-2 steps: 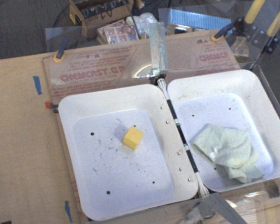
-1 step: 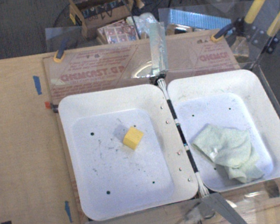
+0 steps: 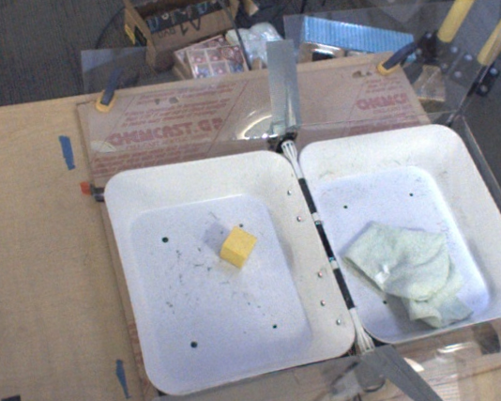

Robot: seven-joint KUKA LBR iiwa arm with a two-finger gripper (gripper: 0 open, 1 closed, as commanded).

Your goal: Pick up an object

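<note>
We are at the very start: nothing is picked yet. A small yellow block [image 3: 237,247] lies near the middle of the left bin [image 3: 128,206], and a crumpled pale cloth [image 3: 410,271] sits toward the right bin's [image 3: 451,147] near edge. We cannot tell the jaws' state. Next, we choose a target and descend over it.

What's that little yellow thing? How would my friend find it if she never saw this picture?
Start at the two shallow white plastic bins side by side on the bench and take the left bin. Near its middle, slightly above centre, sits a small yellow cube-shaped block, alone on the speckled floor. The right bin holds a crumpled pale green cloth, soft and floppy, while the block is bright, hard-edged and much smaller.
</note>
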